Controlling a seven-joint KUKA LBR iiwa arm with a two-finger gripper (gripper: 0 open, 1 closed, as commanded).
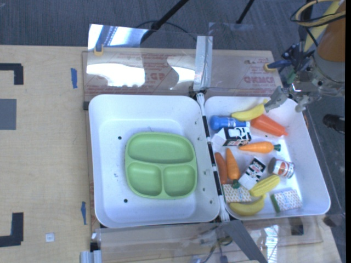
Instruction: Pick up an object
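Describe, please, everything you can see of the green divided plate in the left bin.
The green divided plate is a pale green, rounded rectangle that looks like matte plastic. It has three compartments: one long one across the far side and two smaller ones side by side on the near side, split by raised ridges. All three hold nothing. It lies flat and upright on the floor of the left white bin, roughly centred, apart from the bin's walls. Nothing else touches it.

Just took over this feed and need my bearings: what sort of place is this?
Probably a robot lab's pick-and-place test bench, not a kitchen. Two white bins sit side by side, the right one heaped with toy food, the left holding a green divided plate, and tripod legs stand on carpet behind.
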